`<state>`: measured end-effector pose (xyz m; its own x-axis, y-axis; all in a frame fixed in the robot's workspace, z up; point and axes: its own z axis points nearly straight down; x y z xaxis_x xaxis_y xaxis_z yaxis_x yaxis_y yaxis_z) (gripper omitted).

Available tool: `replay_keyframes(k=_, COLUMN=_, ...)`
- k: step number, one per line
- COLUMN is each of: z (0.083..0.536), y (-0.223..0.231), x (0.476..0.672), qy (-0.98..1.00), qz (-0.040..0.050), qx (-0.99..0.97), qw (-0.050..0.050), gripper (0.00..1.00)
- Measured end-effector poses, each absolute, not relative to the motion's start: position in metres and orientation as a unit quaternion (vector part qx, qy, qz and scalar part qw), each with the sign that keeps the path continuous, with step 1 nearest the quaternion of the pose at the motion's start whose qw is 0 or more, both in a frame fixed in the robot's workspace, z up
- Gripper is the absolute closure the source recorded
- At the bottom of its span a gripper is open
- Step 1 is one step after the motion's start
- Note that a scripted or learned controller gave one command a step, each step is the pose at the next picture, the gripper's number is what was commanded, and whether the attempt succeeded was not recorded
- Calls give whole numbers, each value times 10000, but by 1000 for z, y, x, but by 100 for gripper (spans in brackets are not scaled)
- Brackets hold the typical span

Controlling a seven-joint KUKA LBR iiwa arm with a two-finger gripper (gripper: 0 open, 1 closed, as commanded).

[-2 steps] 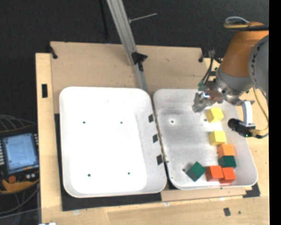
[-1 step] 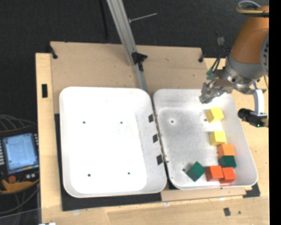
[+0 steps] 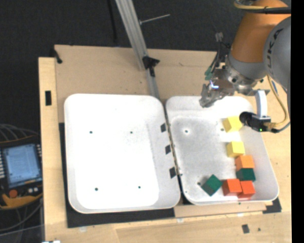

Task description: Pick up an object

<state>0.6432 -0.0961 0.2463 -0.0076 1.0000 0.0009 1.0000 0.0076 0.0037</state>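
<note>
The grey arm with its orange band (image 3: 253,22) reaches in from the right, and its two-finger gripper (image 3: 209,99) hangs over the far rim of the right shallow white plastic bin (image 3: 192,151); whether it is apart or together cannot be told, since the tip is small and blurred, and nothing can be seen between its tips. All the blocks lie in that same bin, nearer the camera than the gripper and to its right. Closest to it is a tilted yellow foam cube (image 3: 231,124), a short way down and to the right, and a second yellow cube (image 3: 236,148) sits farther down the same side. Beyond that comes an orange block (image 3: 245,161), with a dark green block (image 3: 246,174) just beside it. At the near right corner of the bin, well apart from the gripper, two red-orange blocks (image 3: 238,187) sit touching each other, and a second dark green cube (image 3: 211,185), turned at an angle, lies just to their left. The left white bin (image 3: 114,153) stands to the gripper's left, touching the right one along their shared edge, and a handheld control pendant with a lit screen (image 3: 17,166) rests far to the left, off the bench.
</note>
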Motion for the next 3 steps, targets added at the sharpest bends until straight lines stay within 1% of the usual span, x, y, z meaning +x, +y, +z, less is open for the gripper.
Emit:
replay_keyframes(k=1, z=255, y=-46, x=647, qy=7097, qz=16, qx=7045, qw=13, gripper=100)
replay_keyframes(k=2, z=252, y=10, x=643, qy=7096, qz=4, qx=7046, qw=-3, gripper=100)
replay_keyframes(k=3, z=243, y=57, x=649, qy=7093, qz=3, qx=7049, qw=5, gripper=100)
